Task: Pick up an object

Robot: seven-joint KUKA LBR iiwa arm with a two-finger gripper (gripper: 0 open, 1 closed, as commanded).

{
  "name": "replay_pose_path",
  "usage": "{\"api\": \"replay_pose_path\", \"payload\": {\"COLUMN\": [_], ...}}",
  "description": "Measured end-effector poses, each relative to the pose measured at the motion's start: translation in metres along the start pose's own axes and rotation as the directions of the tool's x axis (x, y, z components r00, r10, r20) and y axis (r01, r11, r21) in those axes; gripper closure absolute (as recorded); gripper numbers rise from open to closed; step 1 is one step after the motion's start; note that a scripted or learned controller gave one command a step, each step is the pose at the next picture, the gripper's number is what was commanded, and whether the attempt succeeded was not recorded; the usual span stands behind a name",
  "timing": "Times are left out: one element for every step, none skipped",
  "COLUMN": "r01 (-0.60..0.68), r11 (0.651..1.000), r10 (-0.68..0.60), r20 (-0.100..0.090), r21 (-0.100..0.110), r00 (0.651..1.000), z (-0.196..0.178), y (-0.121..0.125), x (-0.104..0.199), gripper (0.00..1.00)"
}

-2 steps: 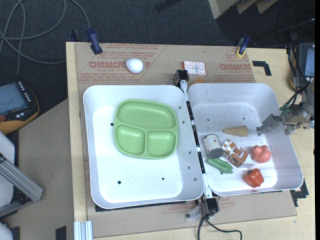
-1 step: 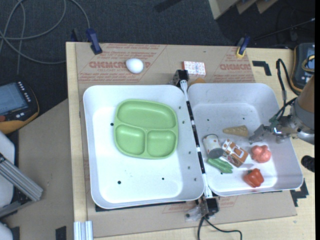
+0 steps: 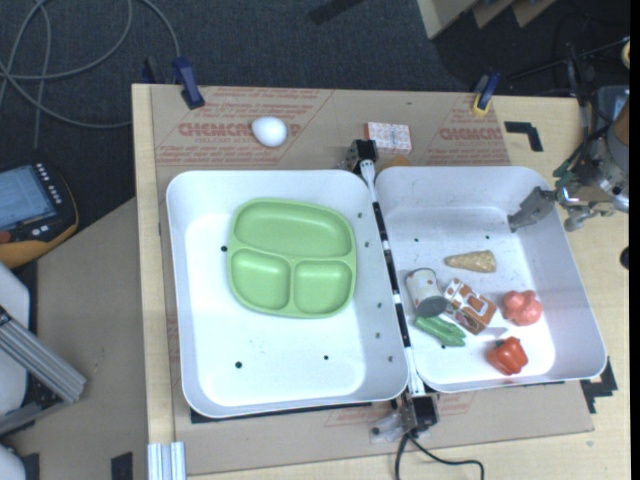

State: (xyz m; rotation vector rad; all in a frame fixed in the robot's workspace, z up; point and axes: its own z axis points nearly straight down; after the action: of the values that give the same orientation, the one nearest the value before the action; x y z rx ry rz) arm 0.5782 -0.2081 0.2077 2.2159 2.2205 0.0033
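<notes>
The right white bin (image 3: 565, 268) holds several small objects. A tan wedge (image 3: 472, 261) lies near its middle, with a small grey can (image 3: 422, 288) and a brown-and-white striped packet (image 3: 468, 306) below it. Further down lie a green pod (image 3: 440, 330), a pink-red ball (image 3: 522, 308) and a red pepper (image 3: 508, 355). My gripper (image 3: 552, 212) hangs over the bin's upper right corner, open, with nothing between its fingers. It stands above and to the right of the wedge, apart from every object.
The left white bin (image 3: 200, 348) holds a green divided plate (image 3: 293, 258). On the bench behind the bins lie a white egg (image 3: 268, 130) and a small patterned block (image 3: 388, 136). Blue clamps (image 3: 187, 83) grip the board's far edge.
</notes>
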Motion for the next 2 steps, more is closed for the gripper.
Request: {"api": "replay_pose_path", "payload": {"r01": [-0.003, 0.000], "r11": [1.000, 1.000], "r10": [0.003, 0.000], "r20": [-0.003, 0.000], "r21": [0.009, -0.001], "r00": [1.000, 1.000], "z": [0.082, -0.004], "y": [-0.030, 0.033], "x": [-0.016, -0.002], "gripper": [0.00, 0.00]}}
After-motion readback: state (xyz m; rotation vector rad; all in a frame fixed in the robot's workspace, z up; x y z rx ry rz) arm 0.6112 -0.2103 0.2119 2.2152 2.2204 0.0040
